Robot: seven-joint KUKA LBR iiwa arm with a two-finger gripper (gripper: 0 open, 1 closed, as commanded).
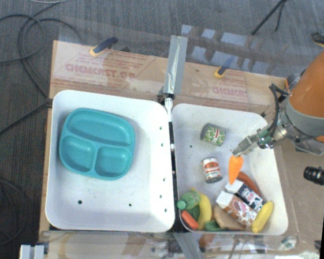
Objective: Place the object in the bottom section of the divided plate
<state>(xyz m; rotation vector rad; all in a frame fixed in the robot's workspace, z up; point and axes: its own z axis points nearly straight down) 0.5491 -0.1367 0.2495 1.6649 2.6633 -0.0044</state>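
Carrot (pixel 235 168) hangs point-down right under the end effector (pixel 243 148) over the right bin (pixel 277 185); can't tell its finger state. Teal divided plate (pixel 97 143) sits in the left bin (pixel 112 207).

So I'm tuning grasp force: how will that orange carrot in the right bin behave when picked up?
The carrot looks like a smooth moulded toy, so probably stiff and light. Its taper may let it slip from the gripper just above it. Lying on the bin floor, it could roll if nudged.

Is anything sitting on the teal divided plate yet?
No: the teal divided plate in the left bin has all three sections bare, and the toy food lies in the right bin.
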